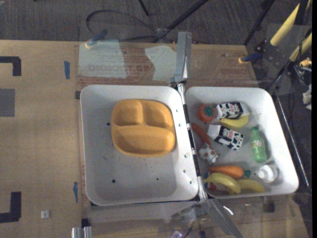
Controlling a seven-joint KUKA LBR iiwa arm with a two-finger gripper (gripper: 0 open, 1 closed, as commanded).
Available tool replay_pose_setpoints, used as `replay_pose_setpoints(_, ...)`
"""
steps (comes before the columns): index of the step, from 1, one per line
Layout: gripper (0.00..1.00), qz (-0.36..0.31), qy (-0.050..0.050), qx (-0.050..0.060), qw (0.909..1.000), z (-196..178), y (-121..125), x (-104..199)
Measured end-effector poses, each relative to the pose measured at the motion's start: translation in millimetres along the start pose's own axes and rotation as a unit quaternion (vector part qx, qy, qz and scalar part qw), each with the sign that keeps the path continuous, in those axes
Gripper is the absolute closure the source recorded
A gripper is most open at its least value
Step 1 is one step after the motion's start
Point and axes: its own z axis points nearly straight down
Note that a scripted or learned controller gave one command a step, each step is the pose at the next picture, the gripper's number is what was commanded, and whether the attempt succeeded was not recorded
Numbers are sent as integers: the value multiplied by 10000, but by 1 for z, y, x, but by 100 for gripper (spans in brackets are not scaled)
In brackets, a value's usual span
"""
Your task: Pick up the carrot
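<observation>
1 carrot (226, 171) lying in rt bin (285, 148) near front, w/ 2 bananas (223, 182), 2 milk cartons (225, 136), 1 green bottle (257, 145). 1 orange tray (143, 128) sitting in lt bin (94, 148). Tool state: can't tell.

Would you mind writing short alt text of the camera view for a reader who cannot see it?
Two shallow white bins sit side by side on a wooden bench: the left bin holds an orange divided plate, and the right bin holds toy food, including a carrot near its front edge, beside two bananas, milk cartons, a tomato and a green bottle.
</observation>
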Motion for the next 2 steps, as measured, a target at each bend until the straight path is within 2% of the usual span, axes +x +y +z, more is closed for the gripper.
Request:
replay_pose_setpoints(1,100,-154,-2,-4,9999,38,7,43)
replay_pose_setpoints(2,100,-64,-5,2,10000,58,9,58)
